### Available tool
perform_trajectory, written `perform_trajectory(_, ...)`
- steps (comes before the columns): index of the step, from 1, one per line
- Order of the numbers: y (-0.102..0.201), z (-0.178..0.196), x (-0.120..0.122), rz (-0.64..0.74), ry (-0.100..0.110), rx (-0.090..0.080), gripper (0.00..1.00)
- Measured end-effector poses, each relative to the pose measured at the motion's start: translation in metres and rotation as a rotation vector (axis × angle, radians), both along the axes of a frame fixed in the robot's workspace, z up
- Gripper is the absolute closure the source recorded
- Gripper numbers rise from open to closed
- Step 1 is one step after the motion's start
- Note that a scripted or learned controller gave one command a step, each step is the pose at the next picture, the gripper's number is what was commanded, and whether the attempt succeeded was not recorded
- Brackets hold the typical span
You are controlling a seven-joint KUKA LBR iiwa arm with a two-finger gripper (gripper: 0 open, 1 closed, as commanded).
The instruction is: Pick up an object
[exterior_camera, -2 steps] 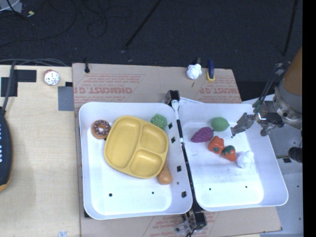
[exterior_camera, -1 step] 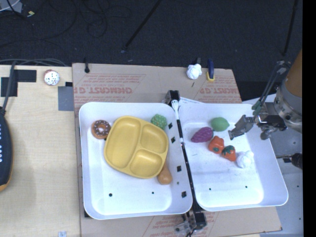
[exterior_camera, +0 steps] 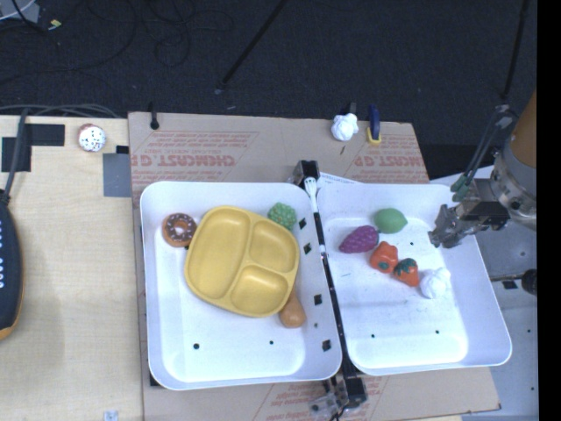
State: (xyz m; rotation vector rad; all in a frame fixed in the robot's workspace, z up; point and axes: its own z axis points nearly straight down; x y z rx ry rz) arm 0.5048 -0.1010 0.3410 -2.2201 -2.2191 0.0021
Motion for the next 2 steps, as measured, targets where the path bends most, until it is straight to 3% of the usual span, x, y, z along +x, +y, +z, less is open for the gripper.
perform_trajectory(1,0.072,0.008,-0.026,0.007,0.000,0.002,1.00)
perform_trajectory(2,0.135,0.032,-0.029,0.007,-0.003,0.001,1.00)
